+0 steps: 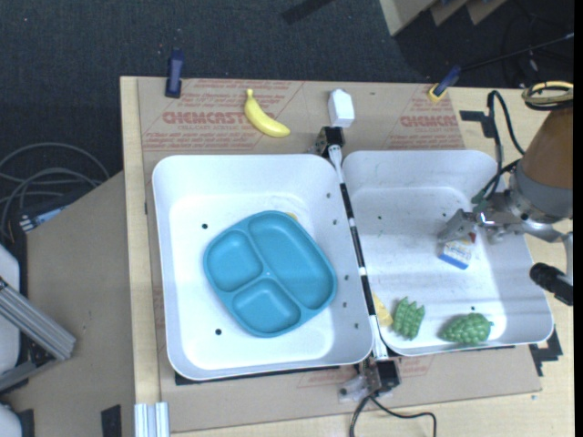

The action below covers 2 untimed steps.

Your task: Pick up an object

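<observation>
Camera view: looks down at a slant on a cardboard-covered surface [137, 244] bearing two white bins side by side.
Left bin [182, 198]: holds a blue divided plate [267, 273] with three compartments, lying flat and turned at an angle near the bin's middle; bare white floor rings the plate on all sides, widest toward the far-left corner.
Behind the bins: a yellow banana [264, 116] lies on the cardboard beyond the left bin's far rim, and a small white block [342, 107] sits just right of it, near the seam between the bins.
Seam: the two bins touch along a dark hinge-like strip running front to back.
Right bin [401, 189]: its far-left part is open white floor.
Near rim of right bin: two green leafy toy vegetables, the left green piece [408, 318] and the right green piece [468, 328], lie apart from each other and close to the front wall.
Task's thing: a small box-like object [456, 255], white with blue on it, sits in the right half of the right bin, just below the fingers; its exact shape is too small to tell.
End effector [458, 228]: reaches in from the right over the right bin, directly above the small object; whether its fingers are spread or pressed together I cannot tell.
Arm: the grey wrist with its orange band [551, 153] stands over the right bin's right rim.
</observation>
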Each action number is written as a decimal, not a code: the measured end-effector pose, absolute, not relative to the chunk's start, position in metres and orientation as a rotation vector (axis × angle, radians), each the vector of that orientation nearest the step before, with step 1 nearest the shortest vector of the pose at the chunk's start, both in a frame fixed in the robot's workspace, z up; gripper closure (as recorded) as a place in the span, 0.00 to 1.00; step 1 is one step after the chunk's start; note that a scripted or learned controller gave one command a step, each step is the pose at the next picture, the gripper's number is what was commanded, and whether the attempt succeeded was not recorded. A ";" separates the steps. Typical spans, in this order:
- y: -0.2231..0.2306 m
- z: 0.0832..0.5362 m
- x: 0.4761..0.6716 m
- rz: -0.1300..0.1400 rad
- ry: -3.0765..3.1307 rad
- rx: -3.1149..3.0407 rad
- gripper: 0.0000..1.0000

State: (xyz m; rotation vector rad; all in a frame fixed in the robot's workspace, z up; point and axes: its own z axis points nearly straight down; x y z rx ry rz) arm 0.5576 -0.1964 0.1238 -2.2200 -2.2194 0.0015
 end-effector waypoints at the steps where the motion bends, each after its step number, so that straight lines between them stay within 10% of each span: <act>1: -0.192 0.110 0.563 0.001 -2.220 -2.219 0.00; 2: -0.192 0.121 0.563 -0.001 -2.222 -2.221 1.00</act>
